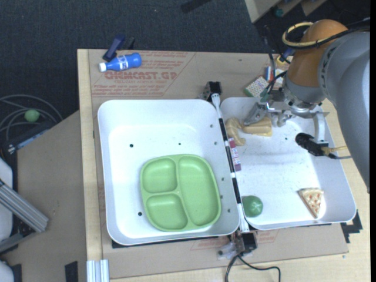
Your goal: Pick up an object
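The right bin (pixel 282 175) holds a tan bread-like slice (pixel 259 129) near its far left corner. A second tan piece (pixel 234 131) leans against the divider beside it. A green ball (pixel 252 205) lies at the near left corner and a pizza slice toy (pixel 312 201) at the near right. My gripper (pixel 265 117) hangs low over the far end of this bin, right above the tan slice and touching or nearly touching its top edge. The slice still rests on the bin floor.
A green three-compartment plate (pixel 179 191) lies in the left bin (pixel 117 140). A blue and white bottle (pixel 120 62) lies on the bench behind the bins. The grey arm (pixel 346 81) fills the space over the right bin's far right corner.
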